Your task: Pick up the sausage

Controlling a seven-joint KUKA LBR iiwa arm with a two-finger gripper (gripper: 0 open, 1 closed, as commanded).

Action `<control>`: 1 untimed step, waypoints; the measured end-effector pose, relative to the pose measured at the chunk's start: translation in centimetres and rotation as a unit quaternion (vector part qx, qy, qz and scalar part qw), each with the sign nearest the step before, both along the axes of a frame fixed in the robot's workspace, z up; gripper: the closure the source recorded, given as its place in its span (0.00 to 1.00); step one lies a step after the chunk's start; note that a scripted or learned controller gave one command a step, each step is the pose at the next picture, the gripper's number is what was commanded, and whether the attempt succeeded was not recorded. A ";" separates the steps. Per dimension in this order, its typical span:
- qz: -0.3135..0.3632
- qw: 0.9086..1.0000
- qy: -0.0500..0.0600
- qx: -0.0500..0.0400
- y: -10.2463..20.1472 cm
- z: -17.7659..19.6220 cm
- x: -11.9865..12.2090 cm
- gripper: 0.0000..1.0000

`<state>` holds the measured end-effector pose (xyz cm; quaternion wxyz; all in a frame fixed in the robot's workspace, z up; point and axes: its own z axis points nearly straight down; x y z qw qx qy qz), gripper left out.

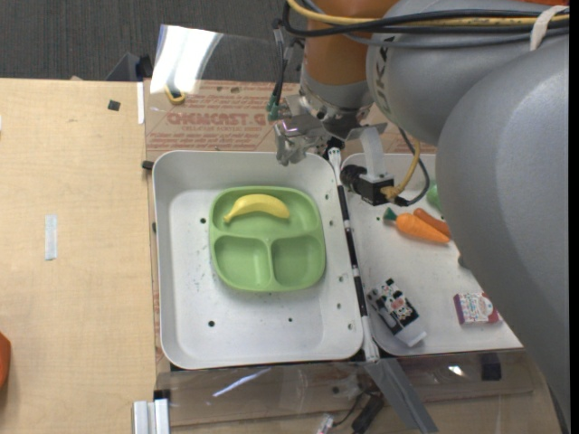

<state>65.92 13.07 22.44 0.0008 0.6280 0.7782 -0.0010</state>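
The arm [488, 152] covers much of the right bin [434, 269] beside the claw [303, 143], where a carrot [423, 227] is seen. The sausage's place cannot be told; it is judged hidden there. In the left bin [181, 333], just below the claw, a green plate [271, 265] bearing a banana [256, 207] is held. The claw's state cannot be told. The sausage is judged light, soft and slippery, best taken across its middle.

A banana [257, 208] lies in a plate [269, 274] in my left bin [181, 315]; a carrot [423, 227] lies in the right bin [434, 287].
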 end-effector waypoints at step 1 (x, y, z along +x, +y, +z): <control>0.062 0.998 0.002 0.000 8.9 -0.6 -3.3 1.00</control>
